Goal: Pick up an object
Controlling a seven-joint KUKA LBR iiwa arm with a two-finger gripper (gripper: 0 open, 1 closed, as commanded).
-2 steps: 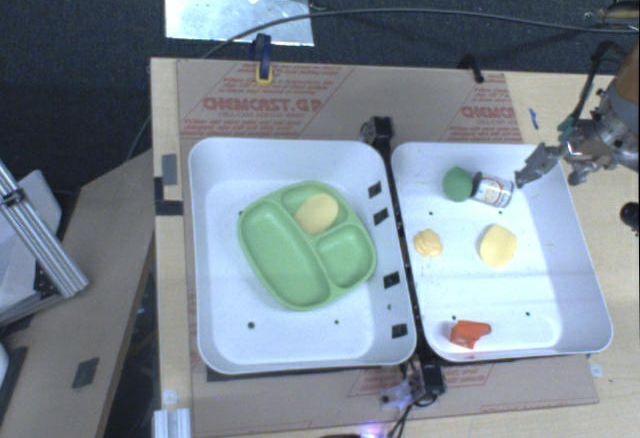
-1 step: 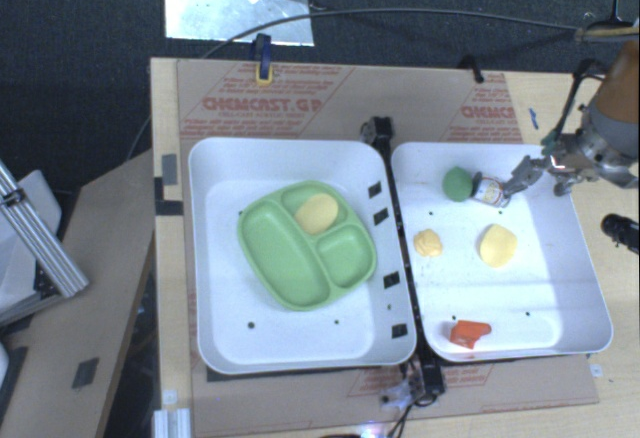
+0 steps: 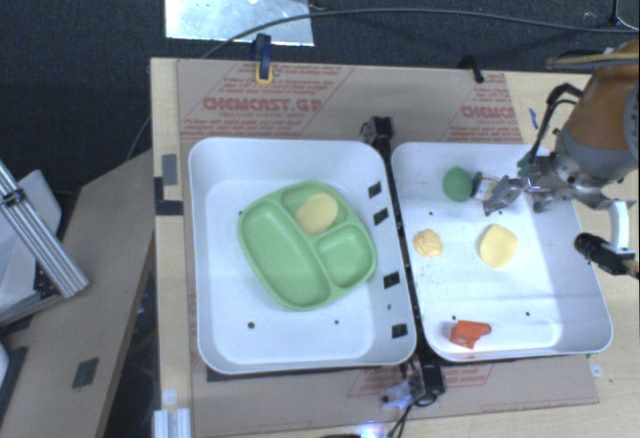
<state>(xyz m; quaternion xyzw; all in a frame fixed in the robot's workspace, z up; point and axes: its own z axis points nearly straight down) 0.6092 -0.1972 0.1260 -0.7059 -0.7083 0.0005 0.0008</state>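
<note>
Green rounded ball [image 3: 458,183] lay in the right white bin [image 3: 560,326], just beside the gripper [image 3: 492,196], whose fingers looked parted and bare. Risk: closing off-centre could nudge it away, since round things roll. Nearby lay a pale yellow lump [image 3: 497,246], a smaller yellow piece [image 3: 428,243] and an orange item [image 3: 468,332].

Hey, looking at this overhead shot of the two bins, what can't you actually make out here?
- Tool: small and blurred beside the green ball; contact with the ball cannot be told.
- Arm: cut off by the camera view's right edge.
- Orange object: too small to identify, low in the right bin.
- Yellow item in the green tray: shape too soft to name.
- Left bin floor under the tray: hidden.
</note>
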